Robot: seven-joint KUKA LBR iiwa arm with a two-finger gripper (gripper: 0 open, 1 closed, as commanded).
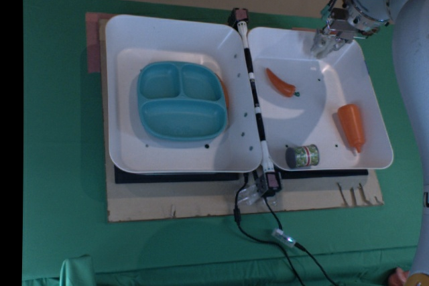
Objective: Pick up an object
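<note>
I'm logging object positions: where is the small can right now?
The small can lies on its side near the front edge of the right bin, below the orange pepper and left of the orange bottle.

The grey arm (409, 43) reaches in from the right, its gripper (326, 45) hanging above the far edge of the right bin (375, 144).

The tool (327, 43) hangs over the far edge of the right bin (375, 94); nearer the camera and to its left lies the pepper (281, 83); the bottle (351, 126) lies nearer still, right of it; the can (303, 156) sits by the near wall; the divided plate (181, 101) rests in the left bin (120, 37), well apart.
</note>
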